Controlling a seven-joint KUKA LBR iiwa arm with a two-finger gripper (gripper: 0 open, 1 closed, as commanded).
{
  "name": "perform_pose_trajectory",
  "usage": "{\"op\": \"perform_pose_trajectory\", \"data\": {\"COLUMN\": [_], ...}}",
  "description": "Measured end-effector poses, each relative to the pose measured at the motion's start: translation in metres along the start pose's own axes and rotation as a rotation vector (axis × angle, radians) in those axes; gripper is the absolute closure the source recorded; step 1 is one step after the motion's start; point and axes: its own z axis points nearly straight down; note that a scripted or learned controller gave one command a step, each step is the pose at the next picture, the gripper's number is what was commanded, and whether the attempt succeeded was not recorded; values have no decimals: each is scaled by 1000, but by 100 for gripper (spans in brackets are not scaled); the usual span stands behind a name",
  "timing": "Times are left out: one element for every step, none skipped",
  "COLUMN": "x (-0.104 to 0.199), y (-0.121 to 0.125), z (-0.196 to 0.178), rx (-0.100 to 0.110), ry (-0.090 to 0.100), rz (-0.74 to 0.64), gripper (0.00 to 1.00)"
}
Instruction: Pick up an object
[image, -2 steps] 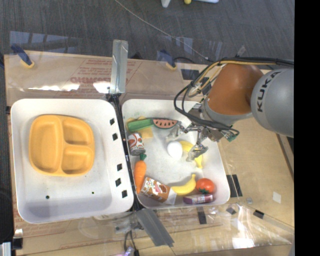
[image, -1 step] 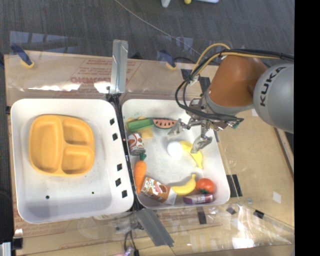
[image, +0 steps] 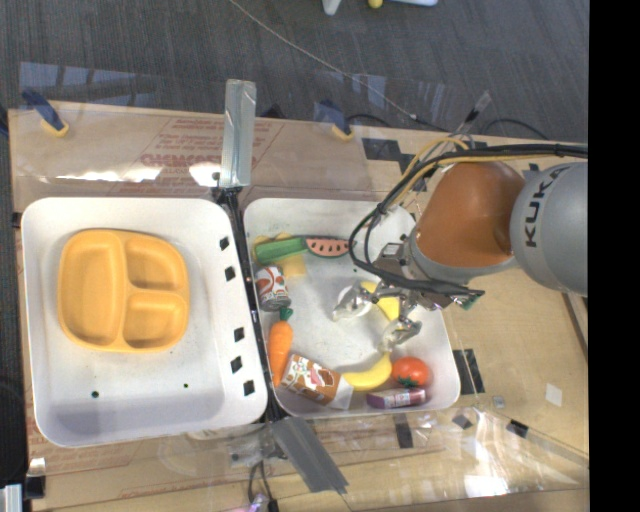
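Observation:
My gripper (image: 378, 314) hangs low over the middle of the right bin (image: 330, 215), under the orange wrist band. Its two metal fingers (image: 350, 300) stand spread apart, so it is open. A small yellow object (image: 385, 303) lies between and partly under them; nothing is gripped. Around it in the same bin lie a banana (image: 368, 373), a red tomato (image: 410, 372), a purple item (image: 395, 399), a printed packet (image: 310, 380), a carrot (image: 280, 345), a small can (image: 272, 287), a green vegetable (image: 280, 247) and a watermelon slice (image: 325, 244).
The left bin (image: 130, 400) holds a yellow divided plate (image: 123, 290). A black divider (image: 243, 300) runs between the two bins. Cables loop from the arm over the right bin's far right corner (image: 400, 200).

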Motion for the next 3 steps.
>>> {"op": "perform_pose_trajectory", "data": {"x": [-4, -26, 4], "y": [-1, -35, 6], "z": [-12, -218, -60], "rx": [4, 14, -6], "ry": [-4, -6, 3], "rz": [-8, 289, 270], "gripper": [100, 100, 100]}}
